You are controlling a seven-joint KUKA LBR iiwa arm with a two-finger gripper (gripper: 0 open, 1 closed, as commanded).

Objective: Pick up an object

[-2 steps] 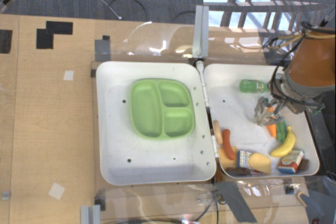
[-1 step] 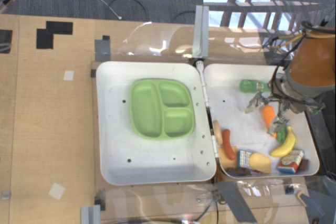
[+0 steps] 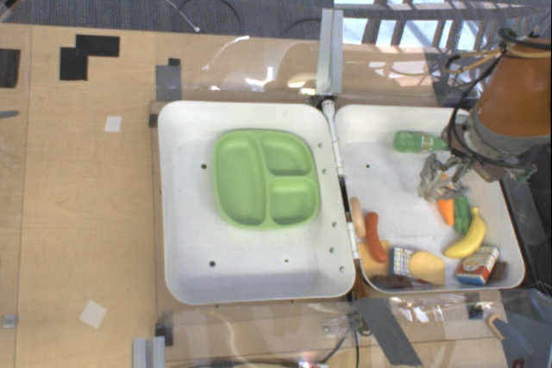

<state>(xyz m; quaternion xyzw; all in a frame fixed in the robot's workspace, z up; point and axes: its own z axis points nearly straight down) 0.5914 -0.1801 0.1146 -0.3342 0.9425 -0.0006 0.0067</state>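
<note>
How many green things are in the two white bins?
3, possibly more hidden under the arm. The green divided plastic plate lies in the left bin. The green plastic bottle and a small green toy vegetable lie in the right bin.

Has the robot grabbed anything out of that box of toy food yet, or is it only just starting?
Nothing looks picked up yet. The gripper is down inside the right bin, just above the carrot and beside the green bottle, with no object seen between its fingers. The banana and the other toys lie on the bin floor. Closing on something and lifting it is left to do.
</note>
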